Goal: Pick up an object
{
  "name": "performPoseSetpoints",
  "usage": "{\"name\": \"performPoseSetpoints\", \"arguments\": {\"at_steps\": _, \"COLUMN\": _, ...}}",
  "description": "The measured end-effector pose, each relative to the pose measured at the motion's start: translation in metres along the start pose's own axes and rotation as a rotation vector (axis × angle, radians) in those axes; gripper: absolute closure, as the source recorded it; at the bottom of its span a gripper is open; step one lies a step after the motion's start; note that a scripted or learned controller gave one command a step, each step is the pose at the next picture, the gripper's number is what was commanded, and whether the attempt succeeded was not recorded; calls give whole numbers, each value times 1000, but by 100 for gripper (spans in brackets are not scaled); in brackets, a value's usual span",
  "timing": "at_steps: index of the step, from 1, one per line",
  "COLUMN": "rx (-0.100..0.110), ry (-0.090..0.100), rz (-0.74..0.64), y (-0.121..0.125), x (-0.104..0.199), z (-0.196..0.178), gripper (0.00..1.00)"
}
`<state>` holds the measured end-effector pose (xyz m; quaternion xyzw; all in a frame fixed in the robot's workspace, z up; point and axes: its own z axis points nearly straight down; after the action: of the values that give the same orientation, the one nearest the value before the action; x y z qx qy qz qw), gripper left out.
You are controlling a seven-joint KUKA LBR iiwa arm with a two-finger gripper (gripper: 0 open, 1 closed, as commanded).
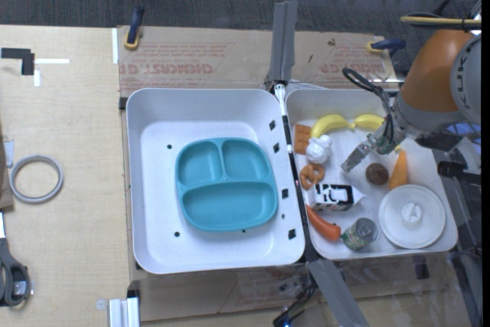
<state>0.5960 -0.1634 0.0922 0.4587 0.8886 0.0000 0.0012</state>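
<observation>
My gripper [357,159] hangs over the middle of the right bin [348,97], pointing down and to the left, with nothing visibly in it. A brown ball [376,174] lies just to its right and an orange carrot [398,169] beyond that. A yellow banana [341,122] lies behind the gripper. To its left are a white crumpled object [319,149], an orange block [302,138] and a pretzel [311,176]. Nearer the front lie a black-and-white toy [334,197], a red pepper [323,224], a small jar [360,233] and a round white lid [412,216].
The left bin [145,165] holds a blue divided plate [227,184]. A raised divider [285,157] separates the two bins. A tape roll [34,178] and scissors [14,279] lie on the bench at the far left.
</observation>
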Motion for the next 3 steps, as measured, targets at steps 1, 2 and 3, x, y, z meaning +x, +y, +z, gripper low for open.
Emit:
{"name": "performPoseSetpoints", "arguments": {"at_steps": 1, "rx": 1, "ry": 1, "rz": -117, "y": -47, "x": 10, "z": 0, "gripper": 0}}
{"name": "performPoseSetpoints", "arguments": {"at_steps": 2, "rx": 1, "ry": 1, "rz": -99, "y": 33, "x": -25, "z": 0, "gripper": 0}}
{"name": "performPoseSetpoints", "arguments": {"at_steps": 3, "rx": 0, "ry": -5, "rz": -102, "y": 34, "x": -26, "z": -11, "gripper": 100}}
